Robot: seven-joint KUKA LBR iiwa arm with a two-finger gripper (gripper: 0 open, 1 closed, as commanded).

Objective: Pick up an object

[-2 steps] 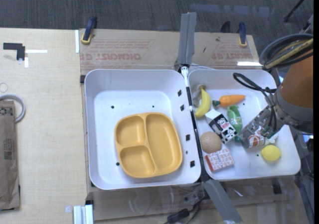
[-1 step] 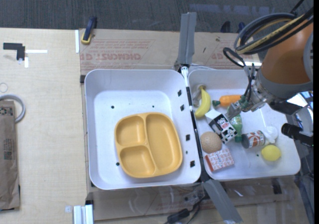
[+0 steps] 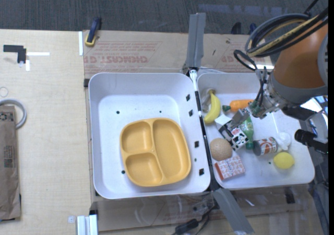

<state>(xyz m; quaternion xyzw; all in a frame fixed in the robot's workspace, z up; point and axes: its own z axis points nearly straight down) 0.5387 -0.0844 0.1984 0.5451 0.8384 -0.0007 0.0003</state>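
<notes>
The right bin (image 3: 300, 176) holds several objects: a yellow banana (image 3: 212, 107), an orange carrot (image 3: 239, 105), a green bottle (image 3: 247, 129), a black-and-white dice-like block (image 3: 237, 139), a brown round ball (image 3: 221, 150), a red-and-white box (image 3: 229, 168), a small can (image 3: 265, 147) and a yellow lemon (image 3: 284, 160). My gripper (image 3: 241, 118) hangs low over the middle of this bin, above the green bottle's upper end and just below the carrot. The arm's orange band (image 3: 300, 64) hides the bin's back right corner.
The left bin (image 3: 102, 124) holds a yellow three-part plate (image 3: 155, 151). A grey divider post (image 3: 195, 40) rises between the bins at the back. Black cables (image 3: 271, 33) loop above the arm. A brown paper bag (image 3: 8, 161) lies at the far left.
</notes>
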